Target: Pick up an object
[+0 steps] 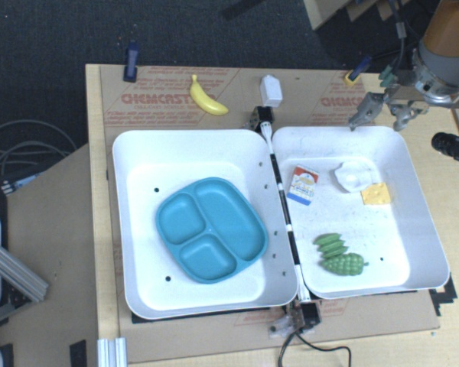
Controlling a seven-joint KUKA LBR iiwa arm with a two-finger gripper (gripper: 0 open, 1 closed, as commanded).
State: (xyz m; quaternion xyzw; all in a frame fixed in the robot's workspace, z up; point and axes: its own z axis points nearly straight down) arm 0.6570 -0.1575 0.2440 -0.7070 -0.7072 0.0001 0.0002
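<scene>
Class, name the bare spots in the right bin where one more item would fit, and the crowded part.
Right bin: bare along its right wall and between carton and green toys. Crowded near cheese and white lump.

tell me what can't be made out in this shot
- Arm: cut off by the camera view's top and right edges past the orange band.
- Gripper: small and dark above the right bin's far rim; nothing seen between its fingers.
- Small carton: print too small to read.
- White item beside the yellow piece: blends into the bin, shape unclear.
- Green items: kind uncertain.
</scene>
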